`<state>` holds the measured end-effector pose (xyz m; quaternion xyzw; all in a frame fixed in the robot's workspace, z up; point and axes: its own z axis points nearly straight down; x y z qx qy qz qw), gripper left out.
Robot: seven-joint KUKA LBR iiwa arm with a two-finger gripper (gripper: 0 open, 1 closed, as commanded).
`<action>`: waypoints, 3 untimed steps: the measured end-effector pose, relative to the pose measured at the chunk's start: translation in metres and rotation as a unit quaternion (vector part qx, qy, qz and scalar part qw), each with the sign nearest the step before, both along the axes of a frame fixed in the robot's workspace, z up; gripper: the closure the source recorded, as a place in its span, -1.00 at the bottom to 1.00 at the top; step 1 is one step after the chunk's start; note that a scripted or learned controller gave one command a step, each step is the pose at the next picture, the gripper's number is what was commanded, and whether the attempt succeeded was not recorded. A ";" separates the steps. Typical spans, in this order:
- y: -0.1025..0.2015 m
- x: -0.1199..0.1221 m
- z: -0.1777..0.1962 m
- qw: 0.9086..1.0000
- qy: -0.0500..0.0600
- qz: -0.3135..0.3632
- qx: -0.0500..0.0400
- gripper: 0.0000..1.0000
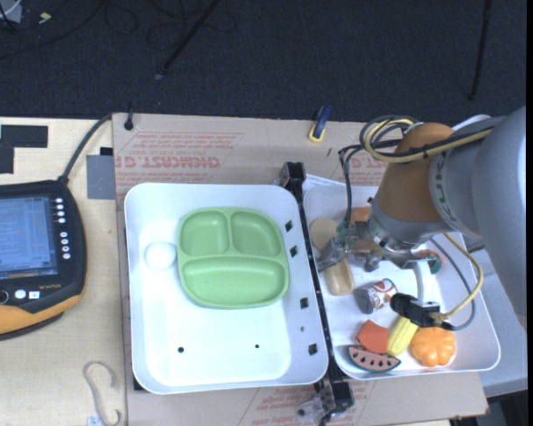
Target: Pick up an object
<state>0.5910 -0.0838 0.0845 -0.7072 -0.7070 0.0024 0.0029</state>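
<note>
so, nearest the camera in the right bin (489,349): a watermelon slice (373,359) at the front rim, a red-orange block (371,334) just behind it, a yellow corn-like piece (401,331) touching an orange pumpkin-like toy (433,347). a step back, a small grey-and-red can (376,295) lies on its side, and a tan cylinder (338,278) sits by the divider with a pale round piece (322,232) behind it. the gripper (355,254) hangs low over that back-left part of the bin, close to the tan cylinder and the can; cannot tell how wide the claw is or whether it has anything, the wrist and cables cover it. no object looks lifted, all seem to rest on the bin floor. left bin (160,344) holds a green divided plate (233,257) and a white ball (160,255), well apart from the arm. tablet (27,251) sits far left on the bench.

to do it well, my read: pick one isolated target, the tan cylinder looks easiest, centre over it, straddle its short width, keep off the divider wall, close fully before lifting straight up. risk: nudging the can or clipping the wall so the piece rolls.
</note>
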 end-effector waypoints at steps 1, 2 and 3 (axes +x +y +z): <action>-0.001 0.000 0.008 1.000 0.003 -0.002 0.001 1.00; -0.001 0.010 0.061 1.000 -0.002 0.001 0.000 1.00; 0.008 0.014 0.106 1.000 -0.002 0.001 0.000 1.00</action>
